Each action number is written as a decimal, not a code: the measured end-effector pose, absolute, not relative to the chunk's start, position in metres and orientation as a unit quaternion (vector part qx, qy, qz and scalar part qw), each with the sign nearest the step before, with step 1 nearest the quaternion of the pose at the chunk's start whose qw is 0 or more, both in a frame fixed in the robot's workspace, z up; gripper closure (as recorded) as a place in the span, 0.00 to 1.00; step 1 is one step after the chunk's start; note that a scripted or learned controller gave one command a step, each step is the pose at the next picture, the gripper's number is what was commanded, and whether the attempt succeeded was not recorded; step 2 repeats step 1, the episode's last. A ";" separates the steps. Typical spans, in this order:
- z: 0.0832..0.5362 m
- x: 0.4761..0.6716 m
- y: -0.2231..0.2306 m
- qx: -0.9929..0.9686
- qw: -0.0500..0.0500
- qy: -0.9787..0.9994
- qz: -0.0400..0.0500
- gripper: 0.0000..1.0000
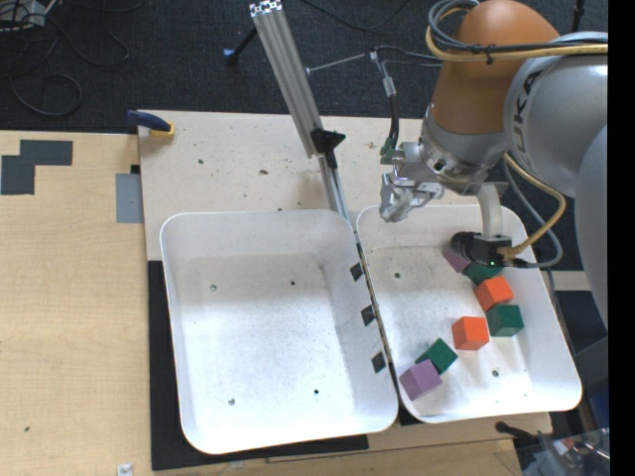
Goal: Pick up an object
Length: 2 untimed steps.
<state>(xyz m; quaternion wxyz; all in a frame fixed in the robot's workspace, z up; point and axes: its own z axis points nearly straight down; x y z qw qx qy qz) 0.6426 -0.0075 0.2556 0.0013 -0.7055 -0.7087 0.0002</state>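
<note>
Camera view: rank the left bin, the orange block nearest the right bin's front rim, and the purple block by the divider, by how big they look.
1. Left bin, by far the largest.
2. Orange block and purple block: they look about alike, so I won't rank them apart.

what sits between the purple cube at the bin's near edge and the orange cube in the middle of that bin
In the camera view, a dark green cube lies between the light purple cube and the orange cube, touching the purple one, on the floor of the right white bin.

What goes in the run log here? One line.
two-finger gripper: above right white bin far edge, holding nothing | small coloured blocks: in bin | pick: not yet
</note>
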 end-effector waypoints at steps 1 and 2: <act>0.257 0.646 0.047 -0.706 0.001 -0.709 0.000 1.00; 0.257 0.646 0.047 -0.706 0.001 -0.709 0.000 1.00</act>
